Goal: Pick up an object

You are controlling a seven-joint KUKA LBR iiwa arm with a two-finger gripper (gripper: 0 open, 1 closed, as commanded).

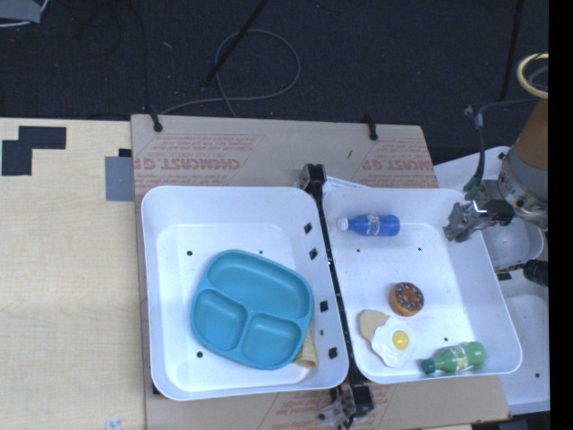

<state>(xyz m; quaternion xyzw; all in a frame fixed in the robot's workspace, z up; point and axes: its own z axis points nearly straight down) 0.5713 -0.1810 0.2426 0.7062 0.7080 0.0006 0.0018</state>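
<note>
Now, your gripper (458, 220): beside the right bin's (506, 316) far right rim; fingers' state: cannot tell;
Blue bottle (372, 226): left of gripper, untouched

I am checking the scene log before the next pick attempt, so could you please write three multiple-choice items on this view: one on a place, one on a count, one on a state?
1. Where is the blue divided plate?
A. left bin
B. right bin
C. bench

2. How many bottles are in the right bin?
A. one
B. two
C. three

3. How does the green bottle stand?
A. upright
B. lying on its side
C. leaning on the doughnut

Answers:
1 A, it lies in the left bin.
2 B, blue bottle and green.
3 B, lengthwise on the floor.
</note>
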